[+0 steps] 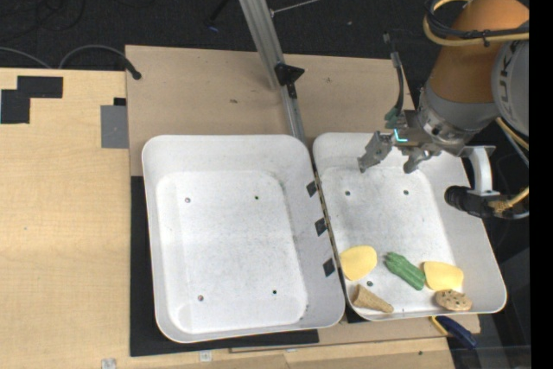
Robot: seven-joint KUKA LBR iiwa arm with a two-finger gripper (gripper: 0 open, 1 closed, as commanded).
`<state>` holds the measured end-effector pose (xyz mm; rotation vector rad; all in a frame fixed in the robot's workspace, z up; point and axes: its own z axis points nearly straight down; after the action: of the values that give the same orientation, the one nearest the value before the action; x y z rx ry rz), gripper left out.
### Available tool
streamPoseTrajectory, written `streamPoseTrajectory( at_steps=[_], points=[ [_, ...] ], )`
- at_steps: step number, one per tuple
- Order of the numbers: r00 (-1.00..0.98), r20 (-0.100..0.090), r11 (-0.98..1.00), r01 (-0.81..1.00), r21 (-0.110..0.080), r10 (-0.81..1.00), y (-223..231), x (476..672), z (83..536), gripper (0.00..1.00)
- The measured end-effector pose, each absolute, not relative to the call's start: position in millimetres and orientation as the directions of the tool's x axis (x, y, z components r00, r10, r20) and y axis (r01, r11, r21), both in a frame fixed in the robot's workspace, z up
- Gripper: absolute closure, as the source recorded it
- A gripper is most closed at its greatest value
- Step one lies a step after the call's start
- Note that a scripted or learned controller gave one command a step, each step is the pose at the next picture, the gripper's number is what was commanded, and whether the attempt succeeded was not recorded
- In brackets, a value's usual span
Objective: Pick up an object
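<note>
My gripper (393, 160) hangs over the far end of the right bin (389, 207), its two fingers spread open with nothing between them. At the near end of that bin lie a yellow lump (358, 260), a green pickle-shaped piece (404, 270), a second yellow piece (442, 276), a brown cookie (453, 300) and a tan cone (372, 299). All of these lie well below the gripper in the view, apart from it.
The left bin (229, 233) sits beside the right one, joined by black clips (320, 225). A slanted aluminium rail (263, 34) rises behind the bins. The arm's orange band (486, 22) and a black cable loop are at the right.
</note>
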<state>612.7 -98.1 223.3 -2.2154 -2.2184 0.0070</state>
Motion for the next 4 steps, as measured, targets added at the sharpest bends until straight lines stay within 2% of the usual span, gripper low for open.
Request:
streamPoseTrajectory(
  at_steps=[1,2,4],
  points=[
    [0.0,0.001,0.0,1.0,-0.003,1.0,-98.7,613.6,225.7,0.0],
    [0.0,0.001,0.0,1.0,-0.009,1.0,-99.9,619.9,164.8,0.0],
    [0.003,0.0,-0.003,1.0,-0.002,1.0,-99.2,623.4,91.1,0.0]
  ],
)
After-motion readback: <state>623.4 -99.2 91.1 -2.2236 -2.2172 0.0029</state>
